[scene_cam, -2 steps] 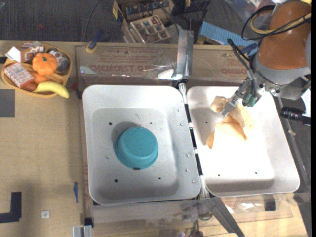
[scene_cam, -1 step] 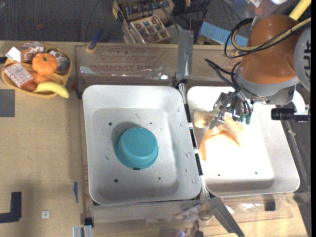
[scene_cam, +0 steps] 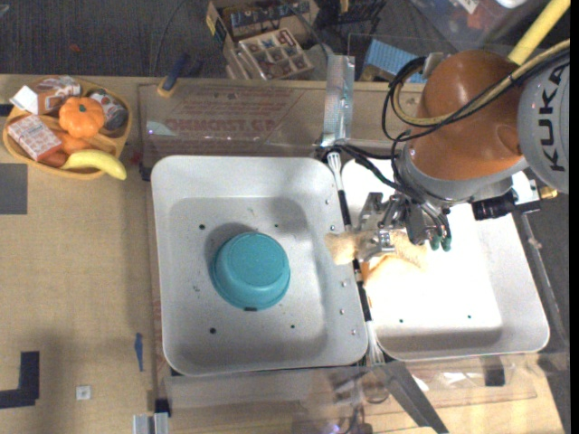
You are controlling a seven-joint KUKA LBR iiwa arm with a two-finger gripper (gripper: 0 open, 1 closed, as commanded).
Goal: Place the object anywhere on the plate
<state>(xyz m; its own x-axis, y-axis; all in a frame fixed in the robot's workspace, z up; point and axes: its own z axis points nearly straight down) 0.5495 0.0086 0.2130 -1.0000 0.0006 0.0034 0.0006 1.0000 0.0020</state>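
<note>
A teal round plate [scene_cam: 251, 269] sits in the middle of the left white bin [scene_cam: 181, 197]. A pale tan, bread-like object [scene_cam: 342, 248] lies at the wall between the two bins, and its orange-tan end [scene_cam: 393, 262] reaches into the right bin [scene_cam: 470, 315]. My gripper [scene_cam: 378, 235] hangs right over this object, at the left edge of the right bin, and hides part of it. I cannot tell whether the object is gripped or only lying beneath the gripper. The plate is about a hand's width to the gripper's left.
The arm's orange band [scene_cam: 466, 116] and black cables [scene_cam: 398, 107] fill the back of the right bin. A clear plastic box [scene_cam: 235, 111] stands behind the left bin. A basket of toy food [scene_cam: 68, 138] rests at the bench's far left.
</note>
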